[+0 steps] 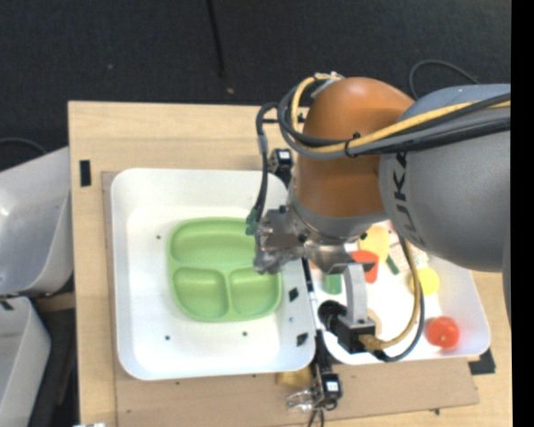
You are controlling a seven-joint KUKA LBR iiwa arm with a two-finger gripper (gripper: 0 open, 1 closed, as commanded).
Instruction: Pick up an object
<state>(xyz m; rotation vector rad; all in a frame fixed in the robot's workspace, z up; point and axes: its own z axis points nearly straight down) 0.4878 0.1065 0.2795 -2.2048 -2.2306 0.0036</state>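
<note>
A green divided plate (215,269) lies in the left white bin (142,327). In the right white bin (467,332) lie a red ball-like object (442,331), a yellow object (424,280), an orange-red piece (365,258) and a small green piece (333,284). The arm's orange wrist band (347,163) and grey body cover most of the right bin. The gripper (271,252) hangs low at the divide between the bins, over the plate's right edge. The arm's body hides what lies beneath it.
The wooden bench (89,132) surrounds both bins. Black cables (285,123) loop around the wrist, and a yellow cable (409,323) curves down over the right bin. A white container (22,229) stands off the bench at the left.
</note>
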